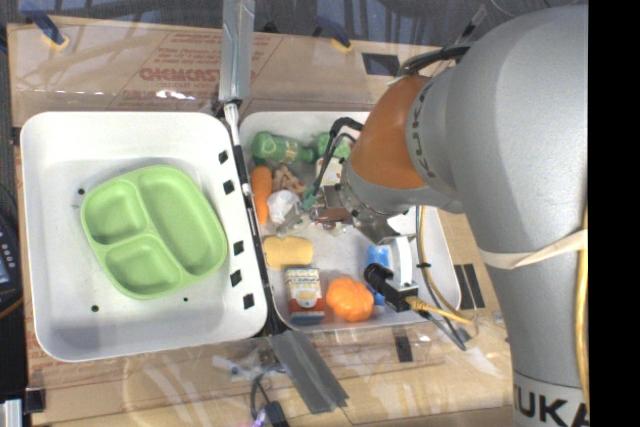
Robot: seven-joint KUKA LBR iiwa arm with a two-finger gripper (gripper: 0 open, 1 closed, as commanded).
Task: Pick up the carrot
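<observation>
The carrot (261, 192) is a slim orange stick lying along the left wall of the right bin (447, 287), pointing towards the far side. My gripper (318, 207) hangs low in the middle of that bin, a short way to the carrot's right. A crumpled white item (283, 206) lies between the two. The bulky grey arm with its orange band (392, 147) covers the bin's right part.
Around the carrot lie a green toy (270, 148), a yellow block (287, 251), a small red-labelled box (302, 291), an orange fruit (349, 299) and a blue item (378, 261). The left bin (60, 147) holds a green divided plate (152, 230).
</observation>
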